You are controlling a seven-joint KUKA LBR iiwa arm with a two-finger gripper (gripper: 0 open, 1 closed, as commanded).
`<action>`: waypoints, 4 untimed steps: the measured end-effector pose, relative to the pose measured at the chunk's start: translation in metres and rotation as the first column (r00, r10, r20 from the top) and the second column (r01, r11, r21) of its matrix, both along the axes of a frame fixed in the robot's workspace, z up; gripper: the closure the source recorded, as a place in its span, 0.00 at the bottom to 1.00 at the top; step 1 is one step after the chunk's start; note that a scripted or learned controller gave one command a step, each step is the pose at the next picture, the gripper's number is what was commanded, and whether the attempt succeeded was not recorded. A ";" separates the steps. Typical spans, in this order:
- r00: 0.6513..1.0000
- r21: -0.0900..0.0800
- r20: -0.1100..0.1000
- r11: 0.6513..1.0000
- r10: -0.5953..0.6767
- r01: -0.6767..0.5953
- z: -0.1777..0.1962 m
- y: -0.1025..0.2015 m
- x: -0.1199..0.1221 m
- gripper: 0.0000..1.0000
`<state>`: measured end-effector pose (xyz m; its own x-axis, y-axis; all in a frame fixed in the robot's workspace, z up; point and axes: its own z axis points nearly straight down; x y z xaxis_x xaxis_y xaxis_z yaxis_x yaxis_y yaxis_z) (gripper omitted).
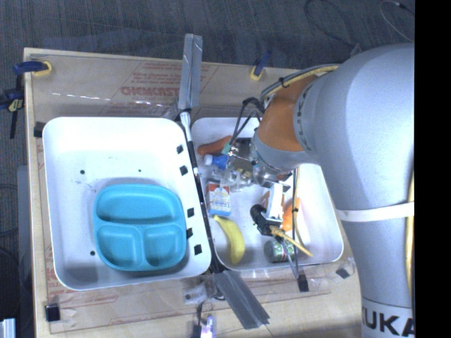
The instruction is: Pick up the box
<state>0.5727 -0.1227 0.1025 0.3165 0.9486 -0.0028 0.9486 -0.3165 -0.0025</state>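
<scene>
Arm was down in right bin (320,248), fingers (236,169) buried in clutter, honestly couldn't tell if clenched or released. Box (220,200) lay flat just below fingers, banana (232,239) further below. Box not lifted yet, grab and lift still left.

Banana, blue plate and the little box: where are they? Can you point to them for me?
banana (233,239): camera view, middle of its yellow body.
blue plate (140,225): camera view, ridge between its compartments.
box (220,200): camera view, its printed top face.
</scene>
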 end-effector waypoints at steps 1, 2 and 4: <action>0.994 0.001 -0.001 0.994 -0.111 0.111 0.089 0.004 -0.037 1.00; 0.988 0.002 0.000 0.988 -0.154 0.154 0.114 -0.020 -0.033 1.00; 0.998 0.003 0.000 0.998 0.055 -0.055 0.088 0.099 -0.095 1.00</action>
<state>0.4773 -0.0239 0.1903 0.2636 0.9646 -0.0002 0.9646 -0.2636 -0.0029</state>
